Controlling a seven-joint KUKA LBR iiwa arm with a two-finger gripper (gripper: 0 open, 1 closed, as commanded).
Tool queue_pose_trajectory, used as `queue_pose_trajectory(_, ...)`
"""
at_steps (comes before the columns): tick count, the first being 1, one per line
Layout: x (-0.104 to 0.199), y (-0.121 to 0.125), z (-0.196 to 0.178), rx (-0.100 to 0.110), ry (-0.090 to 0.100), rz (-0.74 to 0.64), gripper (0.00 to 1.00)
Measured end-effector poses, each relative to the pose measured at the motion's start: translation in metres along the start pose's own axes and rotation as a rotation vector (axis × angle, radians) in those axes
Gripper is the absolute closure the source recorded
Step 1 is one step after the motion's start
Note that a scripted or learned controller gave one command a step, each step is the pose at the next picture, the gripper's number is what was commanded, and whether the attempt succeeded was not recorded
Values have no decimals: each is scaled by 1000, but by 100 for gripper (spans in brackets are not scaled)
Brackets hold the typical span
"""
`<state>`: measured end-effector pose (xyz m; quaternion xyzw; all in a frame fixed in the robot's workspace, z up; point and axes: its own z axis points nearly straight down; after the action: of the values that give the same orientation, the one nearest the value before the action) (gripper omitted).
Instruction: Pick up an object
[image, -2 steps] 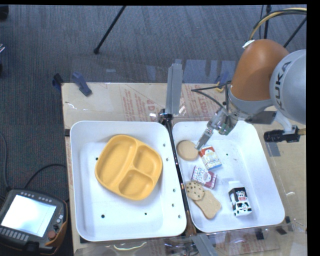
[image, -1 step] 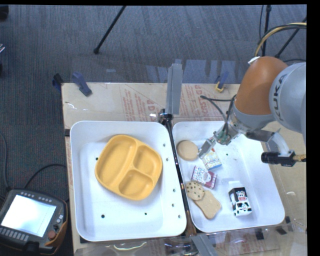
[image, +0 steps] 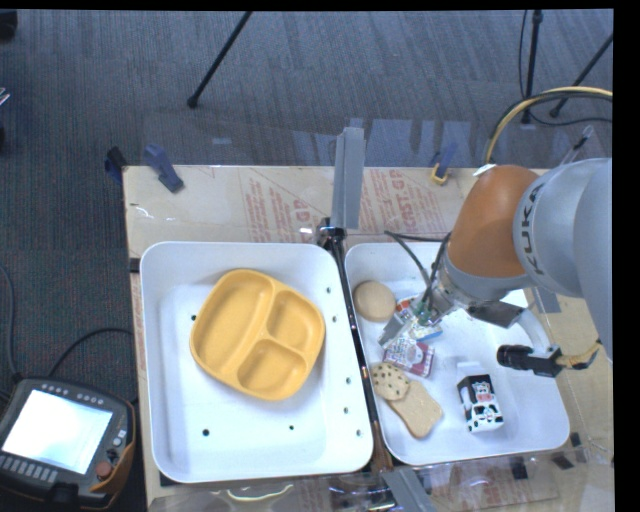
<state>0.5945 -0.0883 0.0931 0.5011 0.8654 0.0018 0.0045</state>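
Note:
In the right bin (image: 545, 425), my gripper (image: 412, 322) is lowered at the left middle, right over a small red and white packet (image: 408, 355). Whether it touches the packet I cannot tell. A round tan bun (image: 374, 299) lies just left of the gripper. In front of the packet lie a chocolate-chip cookie (image: 388, 380) and a slice of bread (image: 419, 406), touching each other. A small black and white milk carton (image: 480, 402) stands to the right of them. The grey arm with its orange band (image: 490, 235) hides the bin's back right part.
The left bin (image: 165, 420) holds a yellow divided plate (image: 258, 332) at its middle. A metal post (image: 347, 185) rises behind the wall between the bins. A teach pendant (image: 62, 432) lies off the bench at the lower left.

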Motion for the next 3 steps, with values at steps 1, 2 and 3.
queue_pose_trajectory(1,-3,1,-12,-6,-8,3,100)
queue_pose_trajectory(2,-3,0,-10,-4,-7,3,0)
queue_pose_trajectory(3,-20,33,0,1,0,-51,0)
